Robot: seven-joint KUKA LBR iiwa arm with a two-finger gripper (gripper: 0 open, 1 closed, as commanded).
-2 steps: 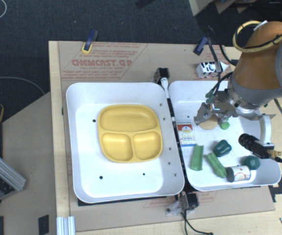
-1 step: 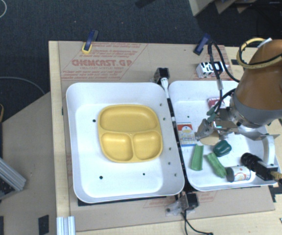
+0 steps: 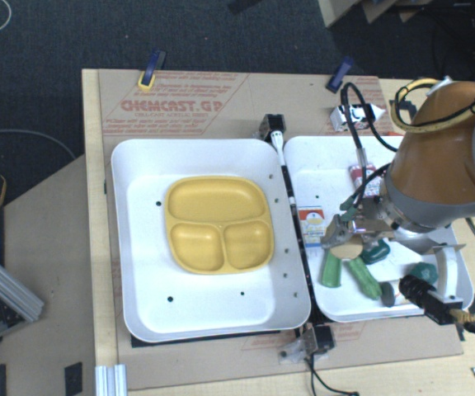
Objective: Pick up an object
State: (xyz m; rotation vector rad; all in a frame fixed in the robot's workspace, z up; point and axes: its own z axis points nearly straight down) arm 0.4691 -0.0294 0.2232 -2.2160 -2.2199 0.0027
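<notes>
Board [image 3: 180,106] with two blue clamps on its far edge: left clamp [image 3: 150,66] and right clamp [image 3: 340,74]. Two white bins stand side by side on it.

Left bin [image 3: 130,246]: one yellow tray [image 3: 218,223] with three compartments, one long at the far side and two smaller at the near side. It lies about mid-bin.

Right bin [image 3: 320,151]: seven loose things, any of which could be the object to pick.
- One white-and-red card [image 3: 311,223] lies by the bin's left wall.
- One tan disc [image 3: 346,252] lies near mid-bin.
- Two green pieces: the left green piece [image 3: 331,269] is just beside the disc; the right green piece [image 3: 367,280] slants toward the near wall.
- Two teal pieces: the left teal piece [image 3: 378,252] is at the right green piece's far end; the right teal piece [image 3: 425,271] lies apart, nearer the right wall.
- One red-and-white packet [image 3: 358,174] lies toward the far side.

One gripper [image 3: 355,234], on the arm [image 3: 439,151], hangs low over the disc, between the card and the left teal piece. Whether it is spread or closed cannot be told.
</notes>
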